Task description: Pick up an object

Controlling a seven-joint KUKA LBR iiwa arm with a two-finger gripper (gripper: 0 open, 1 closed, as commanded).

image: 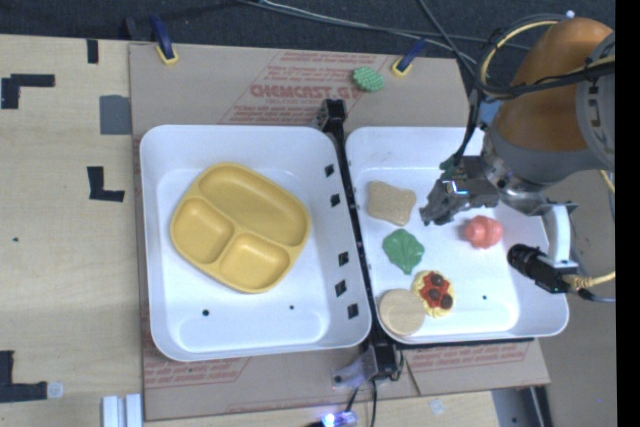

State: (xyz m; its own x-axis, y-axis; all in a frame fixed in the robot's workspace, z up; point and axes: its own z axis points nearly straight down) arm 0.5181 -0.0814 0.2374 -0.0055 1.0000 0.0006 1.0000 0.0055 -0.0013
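Fingers of the gripper (441, 208) show as a dark cluster low over the right bin (385, 147), but their spread cannot be told from this slanted look down, and nothing is seen between them. The tips sit just right of a tan bread-shaped piece (389, 203) and just left of a pink-red rounded item (483, 232), touching neither as far as the view shows. A green leafy toy (403, 249) lies a little nearer than the fingertips and slightly left. Nearer still, a small yellow round with red and dark toppings (435, 292) lies beside a pale round flat piece (402, 313), which sits at the near left corner of that bin; the two look to be touching or just beside each other.

Behind the gripper the grey wrist rises to the right into the arm (545, 130) with its orange band, and cables loop around it. A black fitting with a yellow cord hangs over the right rim of the bin.

The left bin (160, 315) holds a yellow divided plate (239, 226) with three compartments, lying flat and a little turned. Both bins rest on a cardboard sheet (270, 90), where a small green knobbly object (368, 80) lies beyond the far rims.
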